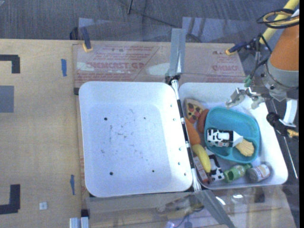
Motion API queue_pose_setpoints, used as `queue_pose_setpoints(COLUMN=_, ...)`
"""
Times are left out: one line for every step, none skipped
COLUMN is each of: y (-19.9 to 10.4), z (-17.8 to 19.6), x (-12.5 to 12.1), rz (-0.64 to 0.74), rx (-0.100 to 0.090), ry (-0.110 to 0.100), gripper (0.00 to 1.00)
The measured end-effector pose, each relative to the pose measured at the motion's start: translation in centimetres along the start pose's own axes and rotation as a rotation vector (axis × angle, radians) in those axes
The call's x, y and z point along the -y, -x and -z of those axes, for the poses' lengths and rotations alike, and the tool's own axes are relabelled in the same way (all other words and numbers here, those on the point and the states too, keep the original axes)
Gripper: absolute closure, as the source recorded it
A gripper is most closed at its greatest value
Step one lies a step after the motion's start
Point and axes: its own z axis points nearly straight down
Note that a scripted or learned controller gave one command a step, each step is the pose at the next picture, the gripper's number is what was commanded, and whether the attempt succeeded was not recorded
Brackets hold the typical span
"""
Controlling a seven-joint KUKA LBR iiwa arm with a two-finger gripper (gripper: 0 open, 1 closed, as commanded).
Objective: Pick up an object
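The right bin (273,175) holds a heap of toys. A teal dish (237,123) lies in the middle, carrying a black-and-white cow-patterned box (219,137) and a yellow ridged piece (245,147). Along the bin's left wall lie a pizza slice (193,110), an orange carrot (192,131) and a banana (202,158). A green bottle (236,171) and a grey can (259,172) rest at the front. My gripper (245,99) hangs over the bin's far right corner, just beyond the dish's rim, open with nothing between its fingers.
The left bin (128,137) sits beside it, past a metal divider (176,56). Flat cardboard (118,63) lies behind both bins. Cables (259,44) and the orange-banded arm (285,51) crowd the upper right.
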Motion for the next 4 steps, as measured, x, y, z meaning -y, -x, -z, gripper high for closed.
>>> queue_pose_setpoints(y=3.4, z=-9.0, x=3.8, rz=-0.145, rx=0.0, ry=0.008, gripper=0.0)
queue_pose_setpoints(y=4.0, z=-9.3, x=3.8, rz=-0.127, rx=-0.015, ry=0.019, gripper=0.0)
queue_pose_setpoints(y=4.0, z=-9.3, x=3.8, rz=-0.127, rx=-0.015, ry=0.019, gripper=0.0)
queue_pose_setpoints(y=4.7, z=-8.5, x=3.9, rz=-0.13, rx=0.004, ry=0.025, gripper=1.0)
